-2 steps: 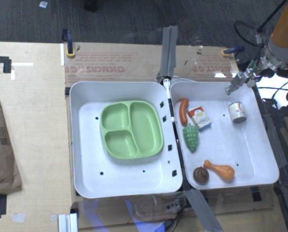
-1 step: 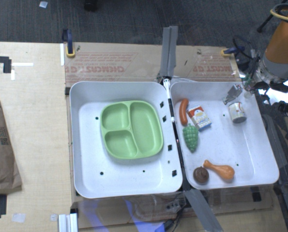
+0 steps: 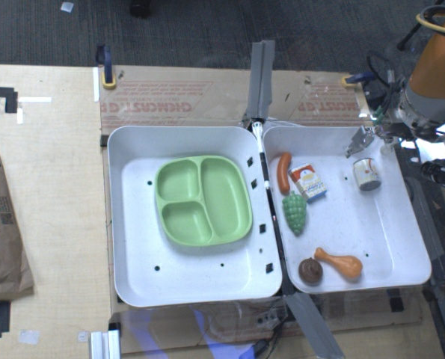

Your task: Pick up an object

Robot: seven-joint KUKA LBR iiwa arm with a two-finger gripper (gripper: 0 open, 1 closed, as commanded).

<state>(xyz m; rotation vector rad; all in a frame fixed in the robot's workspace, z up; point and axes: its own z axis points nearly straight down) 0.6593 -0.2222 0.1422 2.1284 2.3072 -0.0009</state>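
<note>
Fixed overhead camera slants down on both bins (image 3: 125,223).

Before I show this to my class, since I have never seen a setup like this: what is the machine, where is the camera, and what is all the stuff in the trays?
The picture comes from one fixed camera above a bench, looking down at a slant. Two shallow white bins sit side by side. The left bin holds a green divided plate. The right bin holds toy food and small things: a hot dog, a small red and white carton, a green bumpy piece like a bunch of grapes, a small can, an orange drumstick and a brown round piece.

The machine is a robot arm, grey with an orange band, reaching in from the right. Its gripper hangs over the far corner of the right bin, just above the can. Nothing shows between its fingers, so it holds nothing yet.
</note>
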